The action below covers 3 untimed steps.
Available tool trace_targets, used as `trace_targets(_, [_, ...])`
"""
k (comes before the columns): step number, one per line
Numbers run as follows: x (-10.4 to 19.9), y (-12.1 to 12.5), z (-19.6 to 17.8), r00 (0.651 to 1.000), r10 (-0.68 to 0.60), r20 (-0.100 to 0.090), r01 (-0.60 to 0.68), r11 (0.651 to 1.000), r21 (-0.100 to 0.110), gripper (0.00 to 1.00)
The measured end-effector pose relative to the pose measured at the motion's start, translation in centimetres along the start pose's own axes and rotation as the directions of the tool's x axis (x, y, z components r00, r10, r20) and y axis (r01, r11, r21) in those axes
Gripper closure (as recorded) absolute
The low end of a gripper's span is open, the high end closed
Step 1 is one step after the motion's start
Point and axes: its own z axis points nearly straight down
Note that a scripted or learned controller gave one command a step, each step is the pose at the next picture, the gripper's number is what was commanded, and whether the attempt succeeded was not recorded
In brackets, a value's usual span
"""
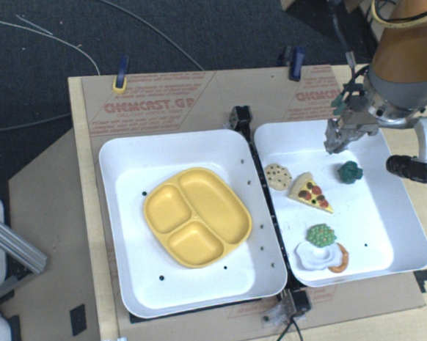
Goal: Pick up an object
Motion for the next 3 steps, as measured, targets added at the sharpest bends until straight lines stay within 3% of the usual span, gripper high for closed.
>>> trace_targets(3, [15.8,-2.3,2.5,1.000,-0.002,-0.001,0.002,1.000,0.001,1.00])
